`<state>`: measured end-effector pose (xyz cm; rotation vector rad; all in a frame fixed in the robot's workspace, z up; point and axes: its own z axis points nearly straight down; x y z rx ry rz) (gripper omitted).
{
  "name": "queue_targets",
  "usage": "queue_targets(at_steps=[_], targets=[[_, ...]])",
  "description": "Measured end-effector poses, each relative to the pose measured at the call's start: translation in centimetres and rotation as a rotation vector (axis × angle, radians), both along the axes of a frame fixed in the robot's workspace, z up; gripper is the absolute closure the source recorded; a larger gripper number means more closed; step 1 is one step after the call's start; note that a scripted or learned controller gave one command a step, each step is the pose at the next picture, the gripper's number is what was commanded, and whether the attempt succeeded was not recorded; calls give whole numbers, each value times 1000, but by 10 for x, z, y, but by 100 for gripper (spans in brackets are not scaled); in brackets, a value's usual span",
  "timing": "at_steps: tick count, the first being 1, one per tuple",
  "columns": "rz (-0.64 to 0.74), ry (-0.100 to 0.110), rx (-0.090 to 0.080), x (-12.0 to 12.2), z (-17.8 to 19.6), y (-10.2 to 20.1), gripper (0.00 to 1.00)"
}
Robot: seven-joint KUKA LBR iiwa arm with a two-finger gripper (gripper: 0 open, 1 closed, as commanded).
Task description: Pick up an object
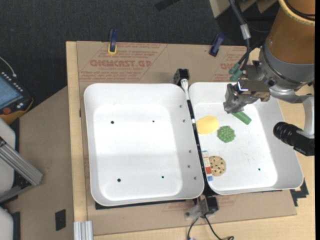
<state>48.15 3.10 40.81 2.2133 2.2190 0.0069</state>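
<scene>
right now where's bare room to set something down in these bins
The left bin floor is bare wall to wall. In the right bin, the front right corner past the cookie is free. It's crowded by the divider: lemon, green ball, green stick under the gripper.

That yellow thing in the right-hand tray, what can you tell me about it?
The yellow thing is a smooth, rounded lump, oval like a lemon or a toy fruit, plain pale yellow with no markings. It looks like plastic or foam. It lies on the floor of the right tray, close to the left wall. A bumpy green ball sits just beside it, lower right, very near or touching. The gripper hangs above and to its right, not on it.
</scene>
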Motion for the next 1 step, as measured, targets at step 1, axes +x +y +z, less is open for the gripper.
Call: queue_targets(at_steps=[1], targets=[[1, -2, -1, 1, 10, 0, 100]])
